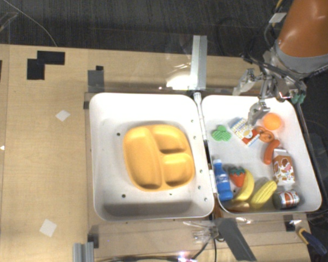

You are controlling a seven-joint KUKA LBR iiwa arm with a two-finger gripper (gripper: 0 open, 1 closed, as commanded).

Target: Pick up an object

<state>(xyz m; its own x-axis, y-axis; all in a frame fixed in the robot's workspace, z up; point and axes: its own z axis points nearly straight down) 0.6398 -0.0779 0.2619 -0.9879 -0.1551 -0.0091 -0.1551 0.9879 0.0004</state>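
I log both bins white; divided tray yellow. Ball orange, leafy toy green, bottle blue, banana and corn yellow, sausage orange-red.

A pale wooden bench top occupies the view from nine o'clock through six o'clock. A dark grey ribbed floor strip runs along twelve o'clock. Black rectangular cut-outs sit in the board at ten o'clock. A grey metal upright bracket stands near centre at twelve o'clock, with a bright light glare at its foot. Small pale square tape patches lie at nine and seven o'clock.
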